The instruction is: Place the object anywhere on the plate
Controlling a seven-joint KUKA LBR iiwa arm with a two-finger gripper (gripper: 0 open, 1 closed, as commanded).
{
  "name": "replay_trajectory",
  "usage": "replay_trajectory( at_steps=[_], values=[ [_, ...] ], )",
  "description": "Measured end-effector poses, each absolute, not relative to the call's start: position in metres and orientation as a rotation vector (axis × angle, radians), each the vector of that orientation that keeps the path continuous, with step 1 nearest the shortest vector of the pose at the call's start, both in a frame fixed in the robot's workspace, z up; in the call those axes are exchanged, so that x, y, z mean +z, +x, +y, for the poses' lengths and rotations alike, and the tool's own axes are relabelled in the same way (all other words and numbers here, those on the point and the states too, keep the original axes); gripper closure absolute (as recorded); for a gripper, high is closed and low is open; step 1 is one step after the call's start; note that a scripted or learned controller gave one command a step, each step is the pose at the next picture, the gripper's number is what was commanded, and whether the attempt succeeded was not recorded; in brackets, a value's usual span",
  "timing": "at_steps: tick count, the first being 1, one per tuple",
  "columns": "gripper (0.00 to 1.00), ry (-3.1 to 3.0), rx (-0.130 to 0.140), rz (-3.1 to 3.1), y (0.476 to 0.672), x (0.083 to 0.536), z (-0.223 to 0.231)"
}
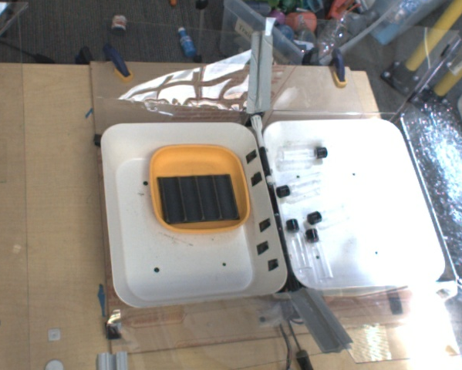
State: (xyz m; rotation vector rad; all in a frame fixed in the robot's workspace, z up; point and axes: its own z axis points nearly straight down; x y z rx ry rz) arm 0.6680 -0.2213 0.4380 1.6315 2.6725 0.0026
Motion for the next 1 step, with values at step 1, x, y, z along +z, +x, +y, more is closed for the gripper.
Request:
replay_trajectory(
  at_steps=[1],
  values=[
    [1.00,1.195,0.002,2.897,0.6678,0.4379,-0.2215]
  ],
)
